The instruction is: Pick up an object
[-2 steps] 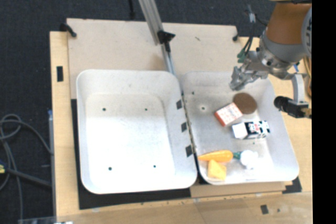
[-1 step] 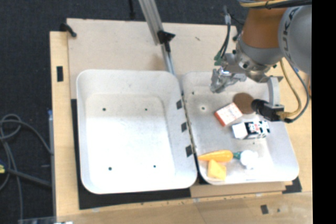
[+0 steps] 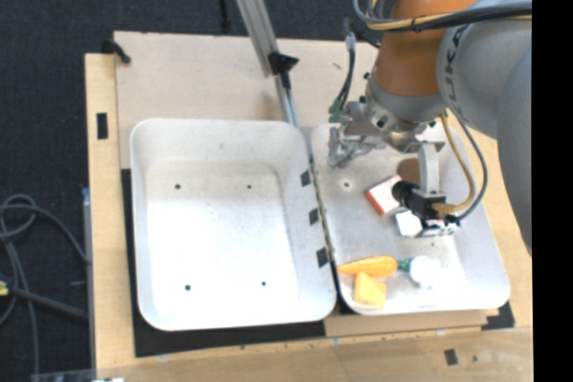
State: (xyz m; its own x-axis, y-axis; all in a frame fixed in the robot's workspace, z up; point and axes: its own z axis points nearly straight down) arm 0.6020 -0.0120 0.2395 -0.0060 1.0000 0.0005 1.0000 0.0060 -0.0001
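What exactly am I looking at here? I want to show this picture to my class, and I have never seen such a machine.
This is one photo from a camera fixed above a workbench, looking down at a slant. The grey and orange shape at the right is a robot arm. At its end is a gripper with two fingers, for picking things up; it hangs over the upper left part of the right bin. Beside that is the left bin, also shallow and white. In the right bin lie a few small things: an orange carrot-like piece, a yellow block, a red and white box and a white item. I see nothing between the fingers.
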